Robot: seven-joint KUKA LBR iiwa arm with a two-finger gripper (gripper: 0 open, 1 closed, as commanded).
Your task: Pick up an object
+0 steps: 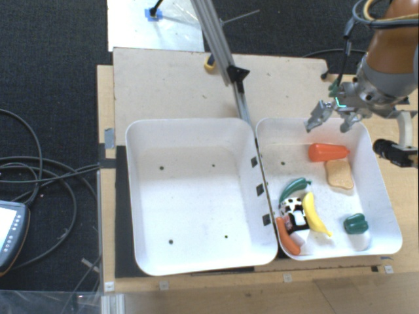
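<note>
My gripper (pixel 332 119) hangs above the far edge of the right bin (pixel 380 175), its two fingers spread open with nothing between them. Just below it in that bin lies an orange piece (pixel 327 152), and beside that a tan bread-like piece (pixel 340 174). Nearer the front are a yellow banana (pixel 315 216), a green leafy piece (pixel 294 188), a black-and-white toy (pixel 295 215), a red-orange carrot-like piece (pixel 287 235) and a dark green pepper (pixel 355 224).
The left bin (pixel 141 175) stands next to the right one, sharing a central wall. A slanted metal pole (pixel 216 38) crosses the back of the bench. Cables and a tablet (pixel 10 231) lie off the bench at left.
</note>
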